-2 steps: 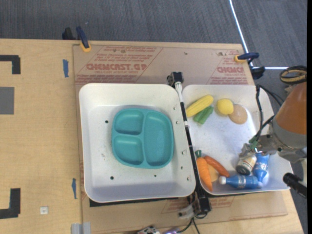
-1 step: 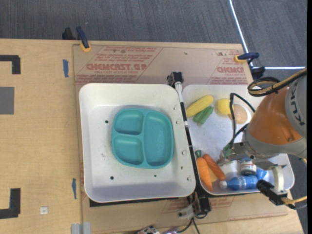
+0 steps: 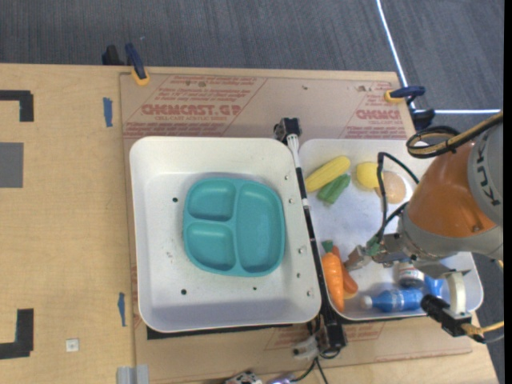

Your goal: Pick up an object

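Orange carrot (image 3: 334, 274) is seen at the lower left of the right bin (image 3: 364, 149), just beside the gripper (image 3: 362, 254), whose grasp cannot be told. A centred, level descent is advised before closing.

A tan wooden worktop (image 3: 64, 238) sits on dark grey carpet (image 3: 240, 18); a white line (image 3: 388, 30) crosses the floor diagonally.

The bench (image 3: 56, 238) bears two white bins (image 3: 152, 238).
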Controlling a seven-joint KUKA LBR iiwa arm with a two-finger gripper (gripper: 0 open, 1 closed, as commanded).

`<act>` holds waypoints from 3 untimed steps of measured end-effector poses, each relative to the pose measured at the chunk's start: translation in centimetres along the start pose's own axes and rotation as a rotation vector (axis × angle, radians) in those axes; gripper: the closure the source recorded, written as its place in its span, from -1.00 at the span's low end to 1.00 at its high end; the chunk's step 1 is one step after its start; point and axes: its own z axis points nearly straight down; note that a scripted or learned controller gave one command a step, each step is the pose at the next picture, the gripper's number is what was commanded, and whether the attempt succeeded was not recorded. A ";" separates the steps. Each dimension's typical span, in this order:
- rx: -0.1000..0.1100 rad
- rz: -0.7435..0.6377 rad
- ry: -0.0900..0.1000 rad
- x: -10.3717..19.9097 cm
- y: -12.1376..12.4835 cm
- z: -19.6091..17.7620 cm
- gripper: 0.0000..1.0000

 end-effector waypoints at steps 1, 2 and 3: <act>0.005 0.140 0.025 -3.3 0.1 0.0 -1.00; 0.000 0.276 0.001 0.8 0.1 0.0 -1.00; 0.004 0.294 0.000 -6.1 5.2 -4.0 -1.00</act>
